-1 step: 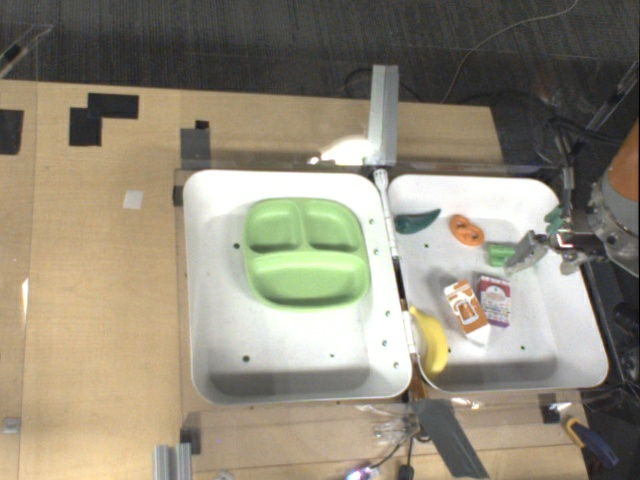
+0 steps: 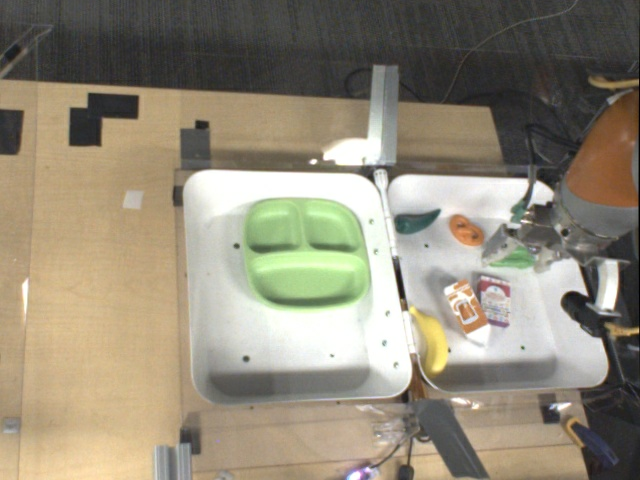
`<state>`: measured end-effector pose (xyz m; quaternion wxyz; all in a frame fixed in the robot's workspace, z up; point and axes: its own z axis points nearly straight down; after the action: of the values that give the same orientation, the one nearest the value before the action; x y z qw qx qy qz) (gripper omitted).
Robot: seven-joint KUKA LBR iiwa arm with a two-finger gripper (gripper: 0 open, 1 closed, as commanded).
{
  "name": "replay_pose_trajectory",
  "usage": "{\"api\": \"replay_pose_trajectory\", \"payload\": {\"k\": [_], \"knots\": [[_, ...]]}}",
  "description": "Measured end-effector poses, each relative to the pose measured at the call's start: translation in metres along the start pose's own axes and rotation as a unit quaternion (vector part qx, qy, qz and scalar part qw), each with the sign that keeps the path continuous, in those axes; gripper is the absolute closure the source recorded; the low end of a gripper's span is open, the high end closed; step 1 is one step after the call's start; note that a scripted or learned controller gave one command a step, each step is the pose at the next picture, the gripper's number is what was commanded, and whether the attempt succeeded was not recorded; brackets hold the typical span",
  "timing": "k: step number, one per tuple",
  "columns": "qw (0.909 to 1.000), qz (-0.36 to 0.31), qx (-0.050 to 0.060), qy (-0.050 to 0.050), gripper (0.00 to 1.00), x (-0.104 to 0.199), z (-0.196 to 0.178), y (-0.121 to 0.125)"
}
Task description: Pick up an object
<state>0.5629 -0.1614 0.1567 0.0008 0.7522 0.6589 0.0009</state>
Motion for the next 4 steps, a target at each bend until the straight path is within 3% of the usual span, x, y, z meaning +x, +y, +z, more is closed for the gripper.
{"api": "replay_pose_trajectory", "payload": {"k": [1, 2, 3, 4], "knots": [[1.0000, 0.002, -0.008, 0.001, 0.00, -0.010, 0.063, 0.033], [0.9954, 0.095, -0.011, 0.000, 0.00, 0.037, 0.061, 0.063], [0.9994, 0.033, -0.005, -0.004, 0.00, 0.080, 0.062, 0.088], [1.0000, 0.001, -0.002, 0.000, 0.00, 0.144, -0.031, 0.089]]}}
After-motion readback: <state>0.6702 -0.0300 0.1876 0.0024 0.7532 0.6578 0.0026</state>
